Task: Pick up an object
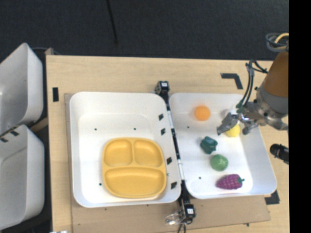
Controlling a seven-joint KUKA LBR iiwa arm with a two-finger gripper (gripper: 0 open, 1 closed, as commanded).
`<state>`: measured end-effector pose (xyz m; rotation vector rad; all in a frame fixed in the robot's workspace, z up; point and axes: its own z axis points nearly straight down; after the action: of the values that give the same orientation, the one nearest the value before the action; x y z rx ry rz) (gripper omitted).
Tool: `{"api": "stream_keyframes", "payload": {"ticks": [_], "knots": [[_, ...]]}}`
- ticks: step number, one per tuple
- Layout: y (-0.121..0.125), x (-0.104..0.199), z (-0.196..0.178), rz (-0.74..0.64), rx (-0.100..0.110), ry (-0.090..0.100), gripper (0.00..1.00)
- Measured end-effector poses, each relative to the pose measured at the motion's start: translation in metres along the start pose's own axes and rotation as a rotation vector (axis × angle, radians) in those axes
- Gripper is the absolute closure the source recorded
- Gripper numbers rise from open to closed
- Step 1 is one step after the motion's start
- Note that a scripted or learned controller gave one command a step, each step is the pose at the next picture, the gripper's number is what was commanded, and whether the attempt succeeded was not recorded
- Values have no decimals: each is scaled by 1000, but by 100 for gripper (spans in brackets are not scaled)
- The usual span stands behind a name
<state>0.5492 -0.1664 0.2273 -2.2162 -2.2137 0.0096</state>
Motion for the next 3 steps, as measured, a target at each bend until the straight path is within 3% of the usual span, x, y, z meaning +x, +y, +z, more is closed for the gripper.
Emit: {"api": "stream_keyframes", "payload": {"ticks": [1,3], "knots": [[3,0,-6,-3,-12,-2,0],[-13,-4,90,1,-9,-4,0]]}}
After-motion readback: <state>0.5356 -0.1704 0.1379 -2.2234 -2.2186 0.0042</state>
